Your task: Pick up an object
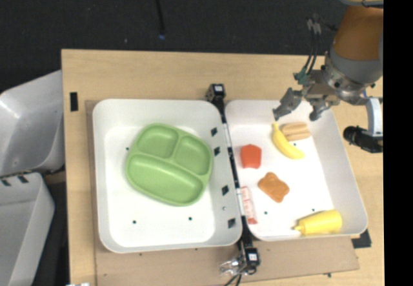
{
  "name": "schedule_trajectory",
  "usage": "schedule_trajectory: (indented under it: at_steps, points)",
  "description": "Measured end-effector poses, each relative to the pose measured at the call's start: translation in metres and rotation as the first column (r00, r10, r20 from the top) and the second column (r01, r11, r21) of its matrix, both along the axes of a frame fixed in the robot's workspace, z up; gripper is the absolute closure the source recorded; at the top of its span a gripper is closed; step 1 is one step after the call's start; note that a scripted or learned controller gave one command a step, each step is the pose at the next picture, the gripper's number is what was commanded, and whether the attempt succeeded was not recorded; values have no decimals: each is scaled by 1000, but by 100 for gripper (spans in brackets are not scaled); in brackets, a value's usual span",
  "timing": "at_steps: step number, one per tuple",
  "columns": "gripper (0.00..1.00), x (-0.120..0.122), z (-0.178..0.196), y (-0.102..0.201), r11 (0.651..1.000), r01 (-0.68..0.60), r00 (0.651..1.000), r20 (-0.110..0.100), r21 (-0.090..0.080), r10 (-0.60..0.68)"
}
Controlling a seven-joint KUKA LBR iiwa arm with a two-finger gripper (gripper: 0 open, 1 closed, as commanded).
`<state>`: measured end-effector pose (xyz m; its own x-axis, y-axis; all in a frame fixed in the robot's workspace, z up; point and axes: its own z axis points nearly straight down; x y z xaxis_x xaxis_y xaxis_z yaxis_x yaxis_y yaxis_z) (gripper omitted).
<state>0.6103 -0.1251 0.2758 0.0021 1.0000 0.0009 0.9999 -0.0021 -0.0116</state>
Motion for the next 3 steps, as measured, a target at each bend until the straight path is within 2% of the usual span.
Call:
schedule_trajectory:
  at_steps: [1,3]
  points:
    - [0,2,8,0,1000,-1,1000,14,-1,1]
    - [0,0,-79,-2,1000,2,1000,9,-3,-2]
